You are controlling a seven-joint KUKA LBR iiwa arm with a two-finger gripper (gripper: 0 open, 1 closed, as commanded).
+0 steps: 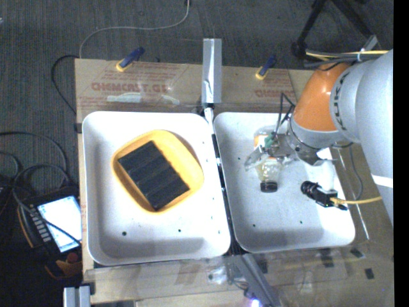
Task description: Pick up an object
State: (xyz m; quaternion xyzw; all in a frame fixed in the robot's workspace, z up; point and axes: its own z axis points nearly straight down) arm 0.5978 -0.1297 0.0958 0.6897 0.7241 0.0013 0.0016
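Two bins stand side by side mid-frame. The left bin (96, 235) holds a shallow dish (182, 142) at its centre, and a ridged block (153, 174) lies in that dish, turned askew to the bin's sides. Just beside it on the right is the right bin (287, 229), with the gripper (269, 171) over its upper middle. Behind both, toward the top of the frame, lies a cardboard sheet (147, 85) with a clamp (130, 57) on its far edge at left and a second clamp (266, 66) at right. A tablet (57, 219) lies at lower left.

The bench (179, 75) was topped with a brown board with faded red lettering. Two shallow white bins sat on it, the left bin (96, 190) just beside the right bin (294, 232). At its far edge were a left clamp (130, 59) and a right clamp (266, 66), both blue and yellow.
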